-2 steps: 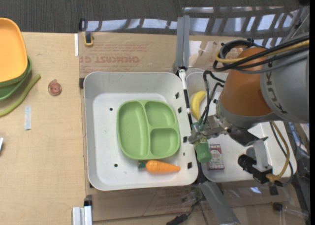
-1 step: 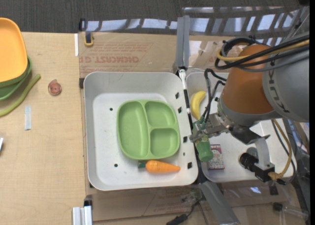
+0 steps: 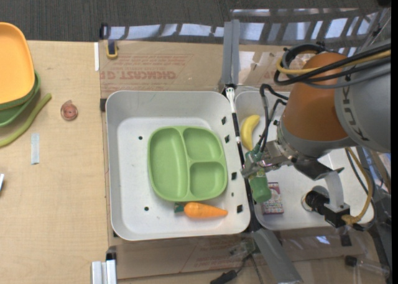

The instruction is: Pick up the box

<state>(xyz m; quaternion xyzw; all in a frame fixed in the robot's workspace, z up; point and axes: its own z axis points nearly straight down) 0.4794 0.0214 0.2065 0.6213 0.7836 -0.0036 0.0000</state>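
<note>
Fingers of our gripper (image 3: 254,171) were closed on the green box (image 3: 259,188), lifting it from the right bin (image 3: 292,222).

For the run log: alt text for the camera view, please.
The grey arm's pincer hangs over the right bin, just above a small green box, near a banana. The left bin holds a green divided plate and a carrot.

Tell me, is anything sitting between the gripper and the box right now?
Nothing visible does. The gripper is low in the right bin, right above the box, which lies flat against that bin's left wall. The banana lies further back, off to the side.
</note>
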